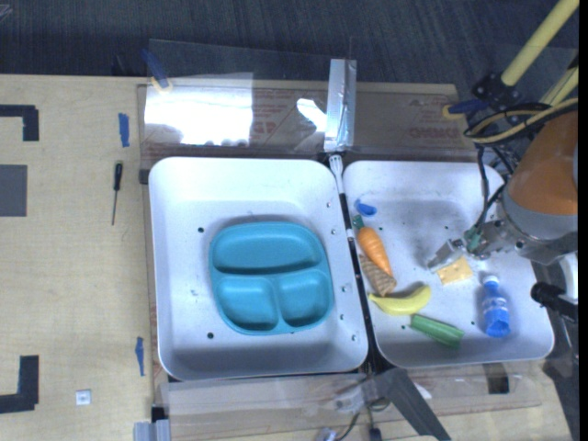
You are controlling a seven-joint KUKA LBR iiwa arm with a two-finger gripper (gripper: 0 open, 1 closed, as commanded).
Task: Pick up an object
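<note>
A: Where is the arm [542, 186] sitting right now?

B: It is reaching in from three o'clock, its orange band hanging over the right bin [404, 191]. The gripper [452, 254] is pointing toward nine o'clock, low over the bin's floor.

A: Are its fingers spreading or pinching anything?

B: I cannot tell; they are too small and blurred. A pale yellow block [454, 272] is lying just beside the tip, at about six o'clock from it, but I am not seeing it between the fingers.

A: What else is lying in that bin?

B: An orange carrot [374, 249] is lying near the left wall, with a small blue piece [366, 209] at twelve o'clock from it. A banana [402, 300] is curving below the carrot, and a green cylinder [435, 329] is resting at five o'clock from the banana. A blue bottle [494, 309] is lying at four o'clock from the gripper.

A: And the left bin [184, 191]?

B: It is holding a teal divided tray [270, 275], sitting around its middle.
</note>
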